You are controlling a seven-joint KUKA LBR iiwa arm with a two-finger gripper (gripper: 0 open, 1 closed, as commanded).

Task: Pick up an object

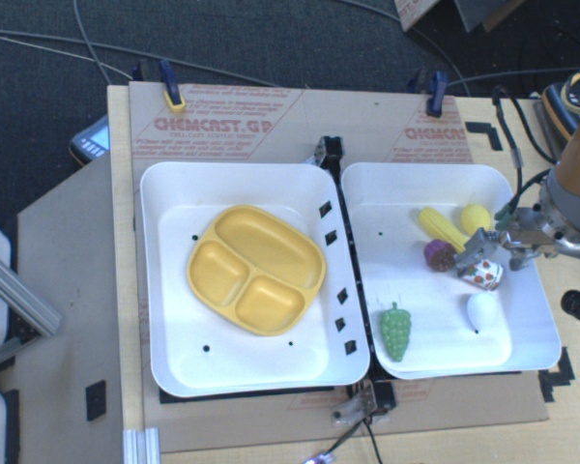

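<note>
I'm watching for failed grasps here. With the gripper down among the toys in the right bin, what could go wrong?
1. The gripper sits in a tight cluster: the purple toy, yellow corn and lemon lie close by, so it may knock them instead of grasping.
2. The red-and-white toy beneath it looks rounded and could slip away.
3. The white egg nearby could get nudged and roll.
</note>
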